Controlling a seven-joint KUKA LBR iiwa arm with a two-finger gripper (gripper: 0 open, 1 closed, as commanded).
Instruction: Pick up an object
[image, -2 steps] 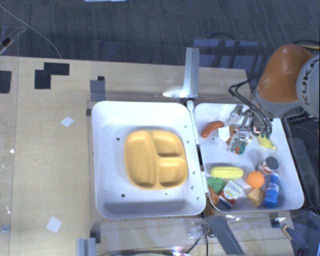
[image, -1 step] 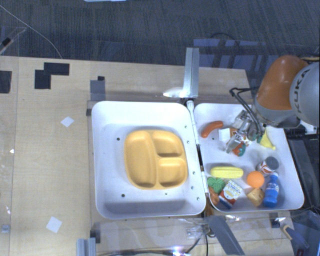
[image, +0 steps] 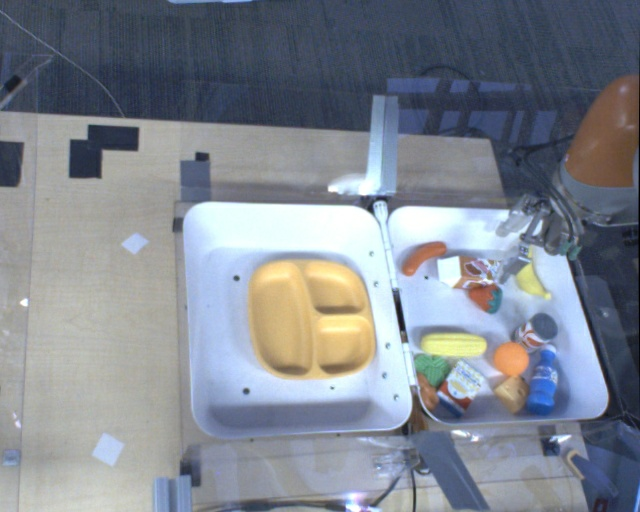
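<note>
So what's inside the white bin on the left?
The left bin holds one thing: a yellow divided tray with three compartments and nothing in them. What lies under the tray is covered. The toys sit in the right bin.

You can't read the gripper (image: 527, 238) fingers — too small and blurred — and the arm's orange band (image: 605, 140) runs off the right edge.
</note>
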